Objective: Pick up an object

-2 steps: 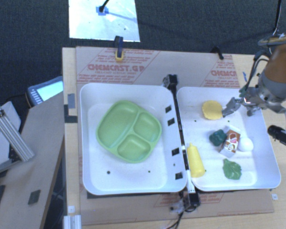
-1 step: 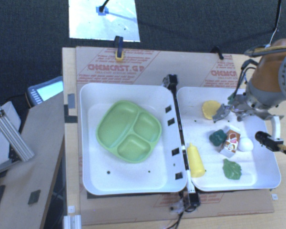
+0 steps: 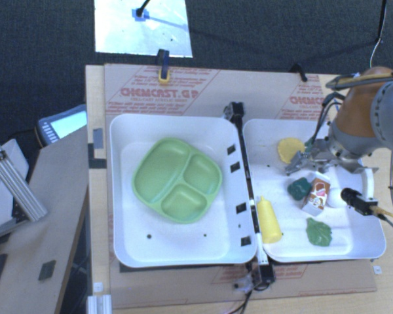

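Note:
The right bin (image 3: 373, 244) holds a yellow disc (image 3: 288, 149), a dark green lump (image 3: 299, 189), a small white and brown carton (image 3: 317, 195), a yellow bottle (image 3: 268, 220) along the left wall, and a green leafy piece (image 3: 318, 232). My gripper (image 3: 302, 163) hangs low in this bin, reaching in from the right. It sits just right of the yellow disc and just above the dark green lump and the carton. Nothing is visibly held in it.
In the left bin (image 3: 124, 241) lies a light green divided plate (image 3: 177, 179). A black divider rail (image 3: 243, 175) runs between the bins. The arm's grey body with its orange band (image 3: 367, 103) hangs over the right bin's far right side.

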Tool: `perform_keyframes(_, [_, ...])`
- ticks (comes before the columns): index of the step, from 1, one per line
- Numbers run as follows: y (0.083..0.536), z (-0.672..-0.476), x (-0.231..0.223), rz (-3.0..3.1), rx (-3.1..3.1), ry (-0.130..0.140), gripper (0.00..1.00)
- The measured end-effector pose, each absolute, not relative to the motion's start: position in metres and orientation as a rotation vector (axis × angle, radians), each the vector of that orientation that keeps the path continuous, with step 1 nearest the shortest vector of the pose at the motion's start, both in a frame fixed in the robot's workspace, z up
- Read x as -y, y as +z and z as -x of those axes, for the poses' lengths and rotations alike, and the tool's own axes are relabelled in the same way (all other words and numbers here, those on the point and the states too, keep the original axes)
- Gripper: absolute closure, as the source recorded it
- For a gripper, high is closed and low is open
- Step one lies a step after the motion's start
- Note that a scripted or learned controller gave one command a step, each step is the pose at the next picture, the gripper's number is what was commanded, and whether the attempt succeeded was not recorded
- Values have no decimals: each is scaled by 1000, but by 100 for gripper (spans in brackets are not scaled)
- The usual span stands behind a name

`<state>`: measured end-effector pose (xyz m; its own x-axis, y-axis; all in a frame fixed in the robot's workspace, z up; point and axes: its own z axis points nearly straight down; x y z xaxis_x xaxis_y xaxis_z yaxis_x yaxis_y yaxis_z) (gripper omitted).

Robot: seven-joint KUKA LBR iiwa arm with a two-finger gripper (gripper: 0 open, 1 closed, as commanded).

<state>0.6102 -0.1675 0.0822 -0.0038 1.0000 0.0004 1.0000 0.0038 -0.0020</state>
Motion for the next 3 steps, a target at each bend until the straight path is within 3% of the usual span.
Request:
perform_keyframes(1, [96,-612,168,2218,2230,-2,100])
perform_keyframes(2, [140,-610,169,2221,2229,-5,100])
perform_keyframes(3, [197,-622,171,2220,2233,-6,100])
